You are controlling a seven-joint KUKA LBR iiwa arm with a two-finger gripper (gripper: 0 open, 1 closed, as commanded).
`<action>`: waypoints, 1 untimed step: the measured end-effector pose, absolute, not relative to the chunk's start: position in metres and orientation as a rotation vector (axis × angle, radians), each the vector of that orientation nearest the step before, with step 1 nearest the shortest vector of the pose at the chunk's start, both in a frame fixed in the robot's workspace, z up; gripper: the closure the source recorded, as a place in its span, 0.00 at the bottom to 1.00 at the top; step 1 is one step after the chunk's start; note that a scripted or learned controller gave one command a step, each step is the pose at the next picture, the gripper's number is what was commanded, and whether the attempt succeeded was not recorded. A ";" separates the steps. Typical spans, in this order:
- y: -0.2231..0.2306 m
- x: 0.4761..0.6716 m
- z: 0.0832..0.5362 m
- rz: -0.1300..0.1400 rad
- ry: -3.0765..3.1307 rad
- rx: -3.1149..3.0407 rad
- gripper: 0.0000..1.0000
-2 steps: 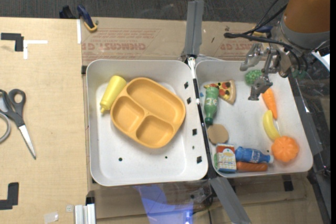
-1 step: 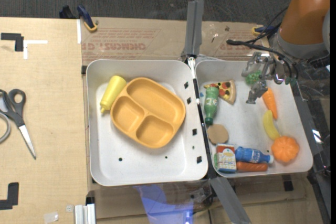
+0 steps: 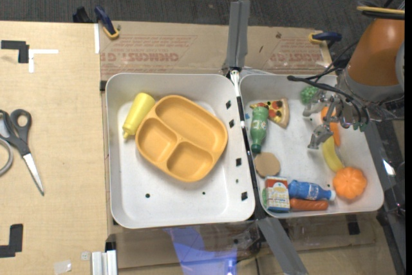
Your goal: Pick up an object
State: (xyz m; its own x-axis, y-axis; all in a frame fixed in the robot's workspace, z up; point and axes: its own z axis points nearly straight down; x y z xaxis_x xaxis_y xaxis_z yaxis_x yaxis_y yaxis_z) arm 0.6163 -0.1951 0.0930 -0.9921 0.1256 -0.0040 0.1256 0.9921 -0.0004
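A grey robot arm with an orange band reaches in from the right, its gripper (image 3: 320, 136) low over the upper right part of the right-hand white bin (image 3: 293, 161). The metal fingers hang just beside a toy carrot (image 3: 334, 131) and above the top end of a toy banana (image 3: 331, 156). Whether the fingers are spread or closed cannot be told; cables and toys clutter the spot, and nothing visibly sits between them.

To do this step well, the gripper would likely need to centre over one toy, since the carrot and banana lie nearly touching and a stray finger could nudge both.

The banana is small, yellow and curved, lying lengthwise near the bin's right wall, just above an orange pumpkin toy (image 3: 350, 183). The carrot is slim and orange, partly hidden by the gripper.

In the left bin (image 3: 122, 199) rests a yellow divided plate (image 3: 182, 137).
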 end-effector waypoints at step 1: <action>-0.194 0.618 0.104 -0.004 3.126 0.190 1.00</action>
State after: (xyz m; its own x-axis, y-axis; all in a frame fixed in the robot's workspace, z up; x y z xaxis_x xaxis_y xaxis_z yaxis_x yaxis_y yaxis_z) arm 0.6184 -0.1941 0.1041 -0.9926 0.1209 -0.0102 0.1209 0.9927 -0.0018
